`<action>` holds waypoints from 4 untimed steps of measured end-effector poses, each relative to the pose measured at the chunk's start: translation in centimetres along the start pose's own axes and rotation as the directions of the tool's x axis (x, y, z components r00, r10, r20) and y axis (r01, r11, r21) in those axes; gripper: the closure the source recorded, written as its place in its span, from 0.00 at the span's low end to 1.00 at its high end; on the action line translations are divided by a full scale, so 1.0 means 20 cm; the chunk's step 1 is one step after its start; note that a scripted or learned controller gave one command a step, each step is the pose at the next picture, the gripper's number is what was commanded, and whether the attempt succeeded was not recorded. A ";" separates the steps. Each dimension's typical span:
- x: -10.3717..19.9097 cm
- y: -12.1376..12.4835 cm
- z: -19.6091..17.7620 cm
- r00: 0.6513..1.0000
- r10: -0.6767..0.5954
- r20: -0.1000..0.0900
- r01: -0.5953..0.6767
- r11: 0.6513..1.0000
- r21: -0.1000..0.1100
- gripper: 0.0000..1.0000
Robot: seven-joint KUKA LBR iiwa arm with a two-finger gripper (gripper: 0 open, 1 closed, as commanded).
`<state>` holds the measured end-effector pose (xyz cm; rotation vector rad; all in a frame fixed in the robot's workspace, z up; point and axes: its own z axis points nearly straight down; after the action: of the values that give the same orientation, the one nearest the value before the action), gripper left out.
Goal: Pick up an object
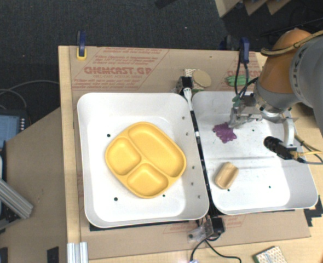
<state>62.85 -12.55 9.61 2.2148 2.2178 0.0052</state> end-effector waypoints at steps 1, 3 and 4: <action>-0.22 -0.29 -0.46 1.000 0.006 -0.001 -0.006 1.000 0.006 1.00; 0.00 -0.29 -0.11 1.000 0.001 -0.003 -0.001 1.000 0.008 0.00; 0.17 -0.02 0.07 1.000 -0.003 -0.002 0.003 1.000 0.004 0.00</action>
<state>62.46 -9.22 8.28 2.2136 2.2241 0.0029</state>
